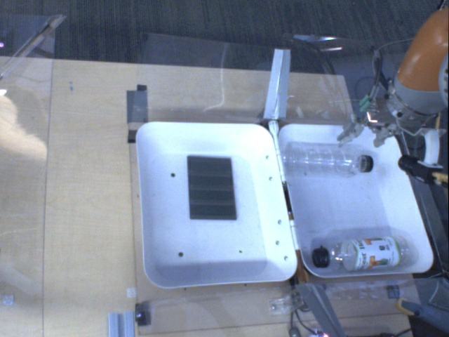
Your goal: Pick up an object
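**K:** Clear plastic bottle (pixel 324 161) lies on its side at the far end of the right bin (pixel 414 220), dark cap pointing right, no label visible. See-through enough that the white floor shows through it.

**M:** Gripper?

**K:** Gripper (pixel 365 133) hangs over the bin's far right corner, just beyond the bottle's cap end. Two pale fingers (pixel 349 132) splayed apart, jaws wide, nothing between them. Whether a tip touches the bottle, I can't tell.

**M:** Anything else in that bin?

**K:** Second bottle (pixel 359 253) along the near wall, also on its side. Clear body, white label with orange print, black cap pointing left. Well apart from the first one, bare floor between them.

**M:** Left bin?

**K:** Left bin (pixel 161 209) holds one black slab (pixel 211 187), flat, rectangular, matte, ridged into three bands. It sits about mid-floor, long side running front to back. A few small dark holes dot the floor around it.

**M:** Bin build?

**K:** Both shallow, white, smooth, rounded corners, sloped walls. They sit side by side, rims touching along the middle seam. A grey metal bar (pixel 277 84) rises from the far end of that seam.

**M:** Bench?

**K:** Light wood bench (pixel 77 188), clear panels standing around it. Arm is grey with an orange band (pixel 423 51) above the wrist.
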You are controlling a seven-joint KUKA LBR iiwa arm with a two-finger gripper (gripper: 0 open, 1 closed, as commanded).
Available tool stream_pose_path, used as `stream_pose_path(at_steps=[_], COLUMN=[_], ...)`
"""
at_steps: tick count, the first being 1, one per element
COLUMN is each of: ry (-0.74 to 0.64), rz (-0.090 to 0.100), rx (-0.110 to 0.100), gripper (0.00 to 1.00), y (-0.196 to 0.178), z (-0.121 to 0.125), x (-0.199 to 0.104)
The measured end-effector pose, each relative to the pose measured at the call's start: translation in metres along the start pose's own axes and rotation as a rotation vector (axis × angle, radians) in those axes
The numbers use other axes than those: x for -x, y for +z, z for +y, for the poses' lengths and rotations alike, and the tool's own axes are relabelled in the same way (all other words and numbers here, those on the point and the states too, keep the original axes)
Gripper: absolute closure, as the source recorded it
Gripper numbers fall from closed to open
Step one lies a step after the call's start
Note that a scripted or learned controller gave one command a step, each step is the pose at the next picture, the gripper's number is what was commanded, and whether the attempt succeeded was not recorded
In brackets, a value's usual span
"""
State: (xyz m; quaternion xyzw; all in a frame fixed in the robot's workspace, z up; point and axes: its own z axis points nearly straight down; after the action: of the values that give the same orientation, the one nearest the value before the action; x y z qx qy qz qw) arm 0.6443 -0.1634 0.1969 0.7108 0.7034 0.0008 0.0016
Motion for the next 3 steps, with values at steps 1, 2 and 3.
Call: stream_pose_path(at_steps=[1, 2, 3], ry=[0.046, -0.065, -0.474], rz=[0.0, 0.0, 0.0], rx=[-0.002, 0.004, -0.001], gripper=[0.0, 0.0, 0.0], y=[0.06, 0.111, 0.111], z=[0.026, 0.01, 0.013], x=[0.029, 0.035, 0.043])
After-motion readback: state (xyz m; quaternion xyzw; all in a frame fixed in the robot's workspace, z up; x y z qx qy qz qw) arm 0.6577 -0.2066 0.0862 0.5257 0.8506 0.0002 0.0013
